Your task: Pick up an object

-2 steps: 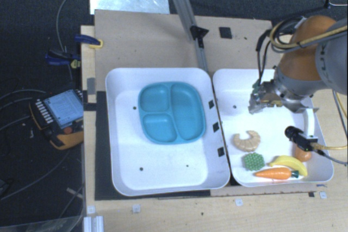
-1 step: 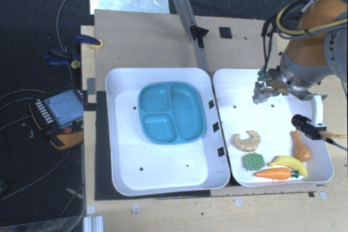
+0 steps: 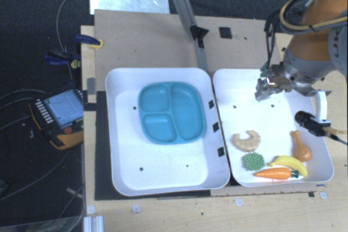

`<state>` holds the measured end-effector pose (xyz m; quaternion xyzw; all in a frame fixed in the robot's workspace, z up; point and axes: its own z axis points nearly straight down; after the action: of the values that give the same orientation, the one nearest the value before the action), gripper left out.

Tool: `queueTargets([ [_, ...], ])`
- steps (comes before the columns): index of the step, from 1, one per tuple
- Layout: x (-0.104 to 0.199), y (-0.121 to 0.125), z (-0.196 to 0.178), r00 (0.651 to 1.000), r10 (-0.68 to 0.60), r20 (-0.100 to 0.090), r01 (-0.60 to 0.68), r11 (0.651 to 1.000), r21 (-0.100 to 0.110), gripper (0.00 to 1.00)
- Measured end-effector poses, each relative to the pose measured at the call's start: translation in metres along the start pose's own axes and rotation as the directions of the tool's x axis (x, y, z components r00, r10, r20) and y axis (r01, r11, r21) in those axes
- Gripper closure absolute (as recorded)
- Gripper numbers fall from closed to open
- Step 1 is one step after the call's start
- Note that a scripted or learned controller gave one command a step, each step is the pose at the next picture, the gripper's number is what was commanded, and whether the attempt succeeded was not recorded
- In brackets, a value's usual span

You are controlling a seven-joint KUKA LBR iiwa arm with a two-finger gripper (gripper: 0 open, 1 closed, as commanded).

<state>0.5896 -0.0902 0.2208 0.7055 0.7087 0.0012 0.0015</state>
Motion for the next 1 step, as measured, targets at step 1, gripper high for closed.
queueTargets([
  [1,0.0624,-0.0046,0.0019,1.000,-0.006,-0.003,0.006,1.000,0.003,1.00],
])
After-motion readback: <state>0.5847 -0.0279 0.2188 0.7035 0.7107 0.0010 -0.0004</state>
